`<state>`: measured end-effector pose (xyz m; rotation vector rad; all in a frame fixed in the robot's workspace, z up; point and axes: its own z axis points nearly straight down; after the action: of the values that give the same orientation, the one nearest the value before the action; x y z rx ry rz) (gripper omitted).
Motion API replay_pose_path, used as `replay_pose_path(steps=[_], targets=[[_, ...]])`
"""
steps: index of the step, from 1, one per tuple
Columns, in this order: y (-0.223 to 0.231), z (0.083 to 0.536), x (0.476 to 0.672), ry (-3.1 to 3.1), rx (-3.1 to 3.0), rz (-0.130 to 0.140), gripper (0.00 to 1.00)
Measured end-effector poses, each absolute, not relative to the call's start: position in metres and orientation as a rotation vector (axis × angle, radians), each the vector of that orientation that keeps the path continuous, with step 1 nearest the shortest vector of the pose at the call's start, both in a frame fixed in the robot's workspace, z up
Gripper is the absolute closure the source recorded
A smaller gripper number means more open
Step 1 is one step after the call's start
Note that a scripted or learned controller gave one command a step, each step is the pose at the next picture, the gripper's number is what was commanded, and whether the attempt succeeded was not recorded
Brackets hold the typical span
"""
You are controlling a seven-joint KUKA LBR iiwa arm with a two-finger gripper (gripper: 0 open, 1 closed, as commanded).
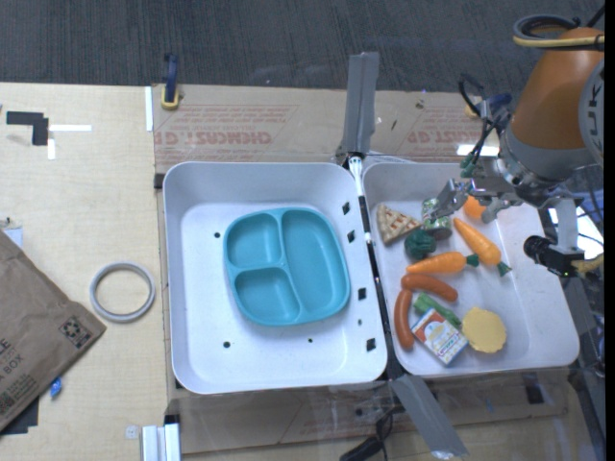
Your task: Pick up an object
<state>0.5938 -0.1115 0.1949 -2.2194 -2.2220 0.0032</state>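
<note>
Taking the blue tray (286, 264) as landmark: it sits mid-floor in the left bin (183, 257), with bare white floor all round it, widest toward the near wall. Right of the tray, past the divider, the right bin (562, 339) is crowded: waffle (394, 223), broccoli (420, 245), two carrots (478, 241) (434, 263), sausages (430, 286), carton (438, 335) and yellow disc (484, 330) lie close together. The gripper (444, 206) and arm (557, 99) block that bin's far corner.

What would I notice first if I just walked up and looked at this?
Probably the big blue plate with three sections, sitting alone in the left bin. Next, the pile of toy food in the right bin: carrots, a sausage, a waffle slice and a yellow round piece. The orange and grey robot arm leans in from the right, its claw over the food.
</note>
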Motion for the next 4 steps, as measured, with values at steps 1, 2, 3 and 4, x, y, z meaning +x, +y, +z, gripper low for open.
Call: replay_pose_path(steps=[1,2,3,4], targets=[[-0.165,0.109,0.589,-2.413,-2.013,0.000,0.00],[-0.100,0.091,0.571,-2.404,-2.021,0.002,0.00],[-0.147,0.094,0.633,-2.354,-2.042,0.023,0.00],[-0.099,0.101,0.613,-2.261,-2.179,0.003,0.00]])
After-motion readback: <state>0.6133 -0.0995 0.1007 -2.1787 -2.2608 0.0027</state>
